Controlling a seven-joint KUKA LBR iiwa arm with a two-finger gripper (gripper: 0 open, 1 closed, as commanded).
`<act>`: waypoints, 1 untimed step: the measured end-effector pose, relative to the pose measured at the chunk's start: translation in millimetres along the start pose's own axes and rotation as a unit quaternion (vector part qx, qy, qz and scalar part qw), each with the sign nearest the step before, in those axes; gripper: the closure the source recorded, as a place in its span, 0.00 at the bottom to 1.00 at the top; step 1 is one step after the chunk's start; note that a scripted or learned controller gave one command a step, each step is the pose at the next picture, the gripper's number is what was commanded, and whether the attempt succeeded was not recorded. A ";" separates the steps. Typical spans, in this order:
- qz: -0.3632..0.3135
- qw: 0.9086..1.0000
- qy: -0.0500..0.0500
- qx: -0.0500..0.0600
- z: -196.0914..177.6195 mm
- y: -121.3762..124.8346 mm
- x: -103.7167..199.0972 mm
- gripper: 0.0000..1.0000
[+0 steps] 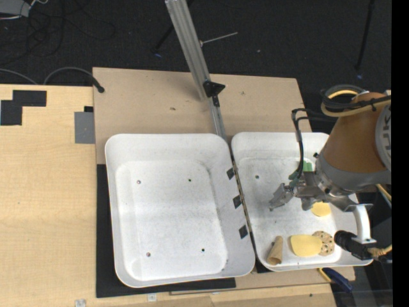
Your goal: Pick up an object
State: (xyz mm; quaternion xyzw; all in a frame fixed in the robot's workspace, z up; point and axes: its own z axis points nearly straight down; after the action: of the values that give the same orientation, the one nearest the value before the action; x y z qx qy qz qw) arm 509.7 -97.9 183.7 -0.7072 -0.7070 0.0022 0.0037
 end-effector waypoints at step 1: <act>0.000 1.000 0.000 0.001 63.2 -5.1 4.7 0.00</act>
State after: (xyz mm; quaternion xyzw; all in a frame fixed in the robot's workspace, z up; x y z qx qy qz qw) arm 504.1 -93.1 120.6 -0.7072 -0.7070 0.0029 0.0048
